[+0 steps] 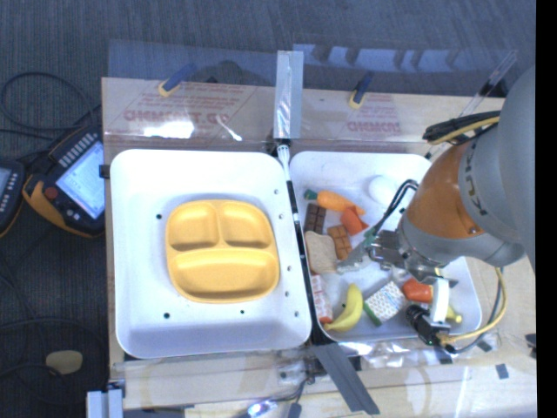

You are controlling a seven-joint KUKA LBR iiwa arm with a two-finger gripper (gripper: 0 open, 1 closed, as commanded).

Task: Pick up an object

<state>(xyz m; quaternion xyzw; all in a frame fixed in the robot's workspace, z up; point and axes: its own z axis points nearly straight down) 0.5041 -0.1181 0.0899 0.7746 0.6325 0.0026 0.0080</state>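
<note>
The gripper [383,255] is lowered into the right bin [470,299], at right of centre in the frame, over a cluster of toy food. Whether anything is gripped cannot be told. A banana [348,310] lies lower left of it, a carrot [335,202] above. A single isolated item should be targeted, descent kept vertical, and closure confirmed before lifting.

Tray [222,249] in left bin [130,233]; banana [348,310] in right bin [470,299].
</note>
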